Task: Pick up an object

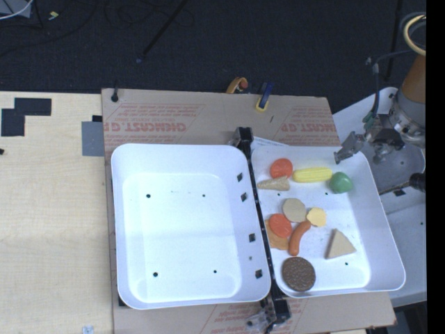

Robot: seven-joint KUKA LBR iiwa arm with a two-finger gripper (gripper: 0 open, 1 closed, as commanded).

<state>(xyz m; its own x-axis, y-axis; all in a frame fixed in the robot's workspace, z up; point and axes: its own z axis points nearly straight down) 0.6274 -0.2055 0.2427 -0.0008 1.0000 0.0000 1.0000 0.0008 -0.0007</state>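
Note:
The right bin (pixel 379 207) holds several toy foods: a red tomato (pixel 281 168), a yellow corn cob (pixel 313 175), a green ball (pixel 341 182), a beige wedge (pixel 273 184), a tan disc (pixel 294 209), an orange sausage (pixel 299 236), a tan triangle (pixel 340 245) and a brown cookie (pixel 299 273). My gripper (pixel 363 149) hangs over the bin's far right rim, just up and right of the green ball. It is open, with nothing between its fingers.
The left bin (pixel 181 284) sits beside the right one, with a black divider (pixel 254 207) between them. Both rest on a cardboard sheet (pixel 181 120). Orange and blue clamps (pixel 250 89) stand at its back edge. A grey surface (pixel 407 169) lies under the arm.

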